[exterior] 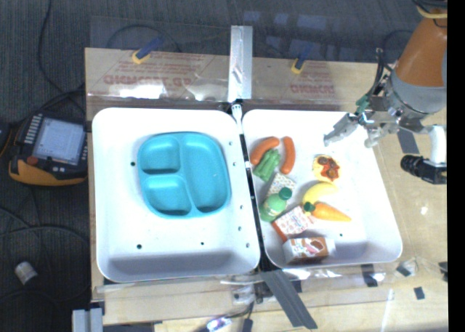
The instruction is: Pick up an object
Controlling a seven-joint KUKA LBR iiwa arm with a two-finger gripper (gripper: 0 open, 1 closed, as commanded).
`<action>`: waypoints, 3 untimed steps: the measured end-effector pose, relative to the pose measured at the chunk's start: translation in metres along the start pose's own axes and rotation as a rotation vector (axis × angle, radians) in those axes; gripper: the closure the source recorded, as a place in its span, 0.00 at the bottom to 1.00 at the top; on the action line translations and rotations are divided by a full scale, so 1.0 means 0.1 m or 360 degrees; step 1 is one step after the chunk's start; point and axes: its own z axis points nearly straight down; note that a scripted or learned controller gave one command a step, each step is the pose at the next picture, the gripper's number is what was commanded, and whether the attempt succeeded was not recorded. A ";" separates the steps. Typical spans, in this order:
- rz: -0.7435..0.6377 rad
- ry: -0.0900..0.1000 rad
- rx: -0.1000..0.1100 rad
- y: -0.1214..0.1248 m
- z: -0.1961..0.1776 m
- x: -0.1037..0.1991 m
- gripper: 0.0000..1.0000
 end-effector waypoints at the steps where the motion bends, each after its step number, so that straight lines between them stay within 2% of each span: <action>1: -0.0038 -0.0003 0.0001 -0.18 0.55 0.33 0.00; 2: -0.0065 0.0000 0.0002 -0.82 0.83 0.36 0.00; 3: -0.0227 -0.0007 -0.0051 -1.07 1.28 0.38 0.00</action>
